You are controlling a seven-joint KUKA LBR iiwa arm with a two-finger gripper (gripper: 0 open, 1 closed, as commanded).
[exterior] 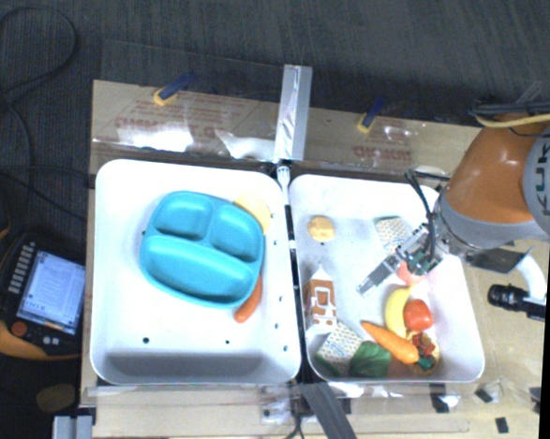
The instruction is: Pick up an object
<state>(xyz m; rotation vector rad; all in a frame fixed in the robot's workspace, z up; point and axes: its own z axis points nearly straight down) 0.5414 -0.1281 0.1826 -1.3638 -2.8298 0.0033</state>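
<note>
End effector [402,261] low in right bin [457,302], right of frame, above banana [396,310] and tomato [418,314]; likely lining up grasp. Finger spread: cannot tell.

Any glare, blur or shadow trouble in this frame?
Camera view: lighting even, shadows soft; mild glare on the clear sheet behind the bins; the gripper looks slightly blurred, so its fingers are hard to read; the blue tray is sharp.
</note>
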